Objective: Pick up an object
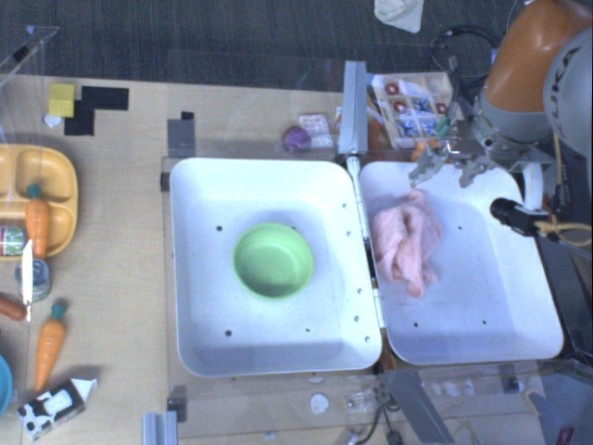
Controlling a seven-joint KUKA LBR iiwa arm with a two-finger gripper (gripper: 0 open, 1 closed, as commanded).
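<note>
A crumpled pink cloth (405,241) lies in the left half of the right bin (500,313). In the middle of the left bin (213,341) sits a green bowl (272,260). My gripper (447,172) hangs over the far edge of the right bin, just beyond the top end of the cloth. It is open, with its two fingers (423,169) spread and nothing between them. The left finger points down close to the cloth's upper tip; whether it touches the cloth I cannot tell.
A metal divider (352,119) stands between the bins at the back. Printed cards (412,108) and a purple item (296,138) lie behind the bins. A yellow tray (56,170), toy carrots (48,341) and other toys sit at the far left.
</note>
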